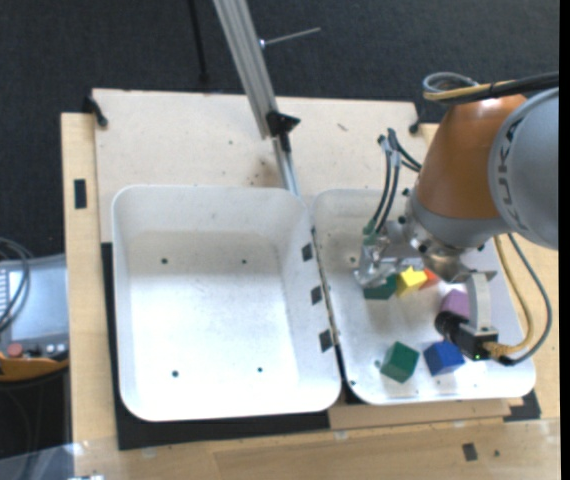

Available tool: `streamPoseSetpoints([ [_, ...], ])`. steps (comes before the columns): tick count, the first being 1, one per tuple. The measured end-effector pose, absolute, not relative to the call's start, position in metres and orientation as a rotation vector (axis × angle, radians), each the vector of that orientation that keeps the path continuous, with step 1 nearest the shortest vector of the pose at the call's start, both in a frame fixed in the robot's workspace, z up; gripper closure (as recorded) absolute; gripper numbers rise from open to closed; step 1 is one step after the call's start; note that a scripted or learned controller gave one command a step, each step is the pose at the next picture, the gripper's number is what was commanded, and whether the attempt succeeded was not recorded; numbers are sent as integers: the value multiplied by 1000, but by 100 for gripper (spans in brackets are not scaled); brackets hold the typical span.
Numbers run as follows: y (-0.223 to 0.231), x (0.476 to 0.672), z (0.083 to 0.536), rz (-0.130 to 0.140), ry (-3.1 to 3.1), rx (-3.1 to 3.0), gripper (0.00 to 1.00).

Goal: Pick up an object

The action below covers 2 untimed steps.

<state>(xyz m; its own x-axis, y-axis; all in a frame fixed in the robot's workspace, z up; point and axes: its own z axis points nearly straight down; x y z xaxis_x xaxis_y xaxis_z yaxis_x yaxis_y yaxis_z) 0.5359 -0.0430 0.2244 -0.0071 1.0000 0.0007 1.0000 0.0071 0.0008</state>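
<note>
Reaching in from the right, the grey arm (pixel 525 168) with its orange band (pixel 465 158) hangs over the right bin (pixel 337 213), and the gripper (pixel 373 266) sits low inside that bin, a little toward its far-left part. From where I stand I cannot tell whether the gripper is open or closed, nor whether it has hold of anything.

A dark green block (pixel 379 290) lies on the right bin's floor just under the gripper, so close that I cannot say if the two touch. A yellow block (pixel 414 280) rests right beside it, nearer the bin's middle. A pink piece (pixel 455 299) lies further toward the bin's right wall, partly hidden by the robot's wrist.

Down by the right bin's near rim, a second green block (pixel 400 361) and a blue block (pixel 443 357) sit next to each other, well apart from the gripper.

To the left of the right bin, rim against rim, stands the left bin (pixel 215 268). Both rest on the pale tabletop (pixel 185 138), and a slanted aluminium post (pixel 250 58) rises from behind the right bin's far-left corner.
</note>
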Motion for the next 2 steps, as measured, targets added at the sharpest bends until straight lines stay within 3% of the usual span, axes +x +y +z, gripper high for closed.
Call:
streamPoseSetpoints([
  [2, 64, 557, 227, 2, 2230, 2213, 100],
])
